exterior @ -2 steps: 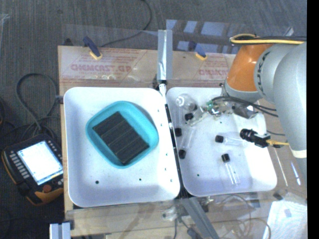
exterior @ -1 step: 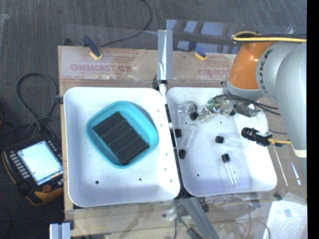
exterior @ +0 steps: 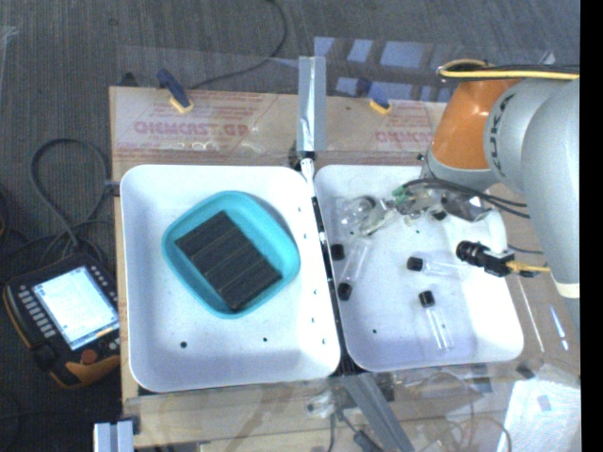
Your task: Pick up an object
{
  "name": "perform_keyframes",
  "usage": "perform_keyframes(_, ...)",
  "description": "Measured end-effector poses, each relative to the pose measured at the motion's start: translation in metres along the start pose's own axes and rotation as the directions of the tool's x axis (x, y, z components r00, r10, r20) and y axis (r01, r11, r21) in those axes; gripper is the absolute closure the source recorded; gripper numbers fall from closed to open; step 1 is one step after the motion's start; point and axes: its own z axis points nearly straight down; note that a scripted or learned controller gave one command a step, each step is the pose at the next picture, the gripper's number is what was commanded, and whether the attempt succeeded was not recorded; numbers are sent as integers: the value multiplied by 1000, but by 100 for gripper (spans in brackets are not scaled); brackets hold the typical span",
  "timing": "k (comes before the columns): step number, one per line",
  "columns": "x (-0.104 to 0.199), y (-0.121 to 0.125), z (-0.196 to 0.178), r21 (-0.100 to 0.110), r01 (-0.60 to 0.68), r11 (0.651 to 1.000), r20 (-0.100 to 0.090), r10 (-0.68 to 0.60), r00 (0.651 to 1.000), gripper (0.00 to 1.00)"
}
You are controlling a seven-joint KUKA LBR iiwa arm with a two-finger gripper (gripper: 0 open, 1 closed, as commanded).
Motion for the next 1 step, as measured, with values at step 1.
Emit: perform_keyframes(1,-58,-42,-38,5,99,995,-1,-99,995,0)
